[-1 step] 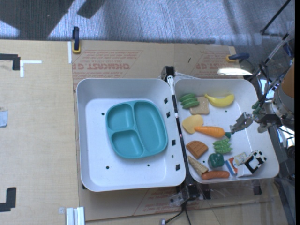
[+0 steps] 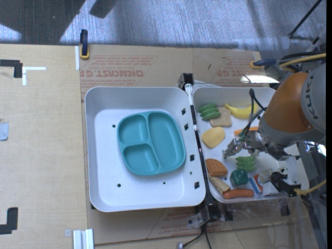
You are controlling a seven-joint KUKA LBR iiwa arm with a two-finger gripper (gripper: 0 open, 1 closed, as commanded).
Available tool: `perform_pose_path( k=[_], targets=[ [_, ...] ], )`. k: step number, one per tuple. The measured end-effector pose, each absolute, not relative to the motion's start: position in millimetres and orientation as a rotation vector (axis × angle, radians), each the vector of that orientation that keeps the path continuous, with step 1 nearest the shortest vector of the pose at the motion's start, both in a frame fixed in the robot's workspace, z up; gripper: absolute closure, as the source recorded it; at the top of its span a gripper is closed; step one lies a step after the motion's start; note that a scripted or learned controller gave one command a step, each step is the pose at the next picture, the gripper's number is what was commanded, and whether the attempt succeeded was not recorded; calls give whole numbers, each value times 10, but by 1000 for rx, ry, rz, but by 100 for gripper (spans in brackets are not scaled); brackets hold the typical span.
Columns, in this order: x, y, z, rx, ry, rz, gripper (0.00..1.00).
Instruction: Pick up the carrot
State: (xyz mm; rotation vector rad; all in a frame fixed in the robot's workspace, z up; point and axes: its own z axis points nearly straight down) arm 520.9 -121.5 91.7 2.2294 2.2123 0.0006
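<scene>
Hovering jaws point(image 2: 234, 148) mid right bin point(image 2: 270, 195), can't tell if apart. Carrot point(image 2: 247, 131) near bin's right edge, part hidden under my arm. Looks light, rigid, slick; grip mid-body.

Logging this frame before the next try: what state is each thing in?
Gripper: low over the right bin, holding nothing visible.
Carrot: in the right bin, partly hidden by the arm, not lifted.
Plate: flat in the left bin, nothing in its compartments.
Banana: lying near the far wall.
Sausage: lying near the near wall.
</scene>
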Motion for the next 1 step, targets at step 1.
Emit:
perform_pose_path(
  k=[1],
  targets=[
    [5837,-1482,1331,2320,2117,-3,0]
  ],
)
